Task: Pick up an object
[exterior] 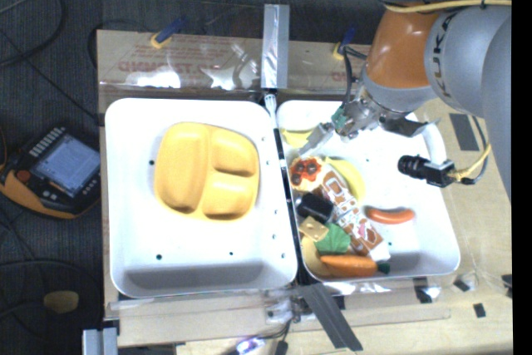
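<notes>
While the arm (449, 37) leans in from the right of the picture, its jaws hang over the top of the right bin (440, 249); I cannot tell if they are apart. Toys crowd the bin's lower left, like a sausage (390, 215) and carrot (347, 265), waiting to be picked.

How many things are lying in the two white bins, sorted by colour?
Yellow: 2, the big divided tray in the left bin and a plate in the right bin.
Orange or red: 3, a carrot, a sausage and a small round piece.
Brown: 1, a wrapped bar.
Green: 1, a leafy piece.
Black: 1, a small block.
Total: 8, though the pile may hide more.
</notes>
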Available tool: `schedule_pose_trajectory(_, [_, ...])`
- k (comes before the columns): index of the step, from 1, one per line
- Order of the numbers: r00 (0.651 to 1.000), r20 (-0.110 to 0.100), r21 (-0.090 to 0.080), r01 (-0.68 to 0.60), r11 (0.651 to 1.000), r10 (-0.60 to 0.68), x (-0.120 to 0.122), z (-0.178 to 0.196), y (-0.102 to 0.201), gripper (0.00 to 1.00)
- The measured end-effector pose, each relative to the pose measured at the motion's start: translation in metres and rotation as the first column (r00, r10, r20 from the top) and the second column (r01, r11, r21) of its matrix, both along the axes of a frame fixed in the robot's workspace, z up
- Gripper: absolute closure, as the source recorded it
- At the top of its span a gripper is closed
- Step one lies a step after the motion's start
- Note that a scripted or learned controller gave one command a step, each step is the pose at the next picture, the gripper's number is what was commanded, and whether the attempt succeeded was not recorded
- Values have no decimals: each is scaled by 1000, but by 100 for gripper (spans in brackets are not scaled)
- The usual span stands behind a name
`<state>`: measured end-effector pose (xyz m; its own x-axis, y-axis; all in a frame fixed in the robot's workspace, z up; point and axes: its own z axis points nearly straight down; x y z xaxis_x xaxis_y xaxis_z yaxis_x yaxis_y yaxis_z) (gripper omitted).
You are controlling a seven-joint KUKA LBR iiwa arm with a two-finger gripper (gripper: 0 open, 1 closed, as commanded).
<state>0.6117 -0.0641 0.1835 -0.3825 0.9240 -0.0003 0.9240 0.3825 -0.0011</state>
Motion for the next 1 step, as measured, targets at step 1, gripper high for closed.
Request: schedule_pose_trajectory(1, [997, 0, 0, -74, 997, 74, -31, -59, -49, 0])
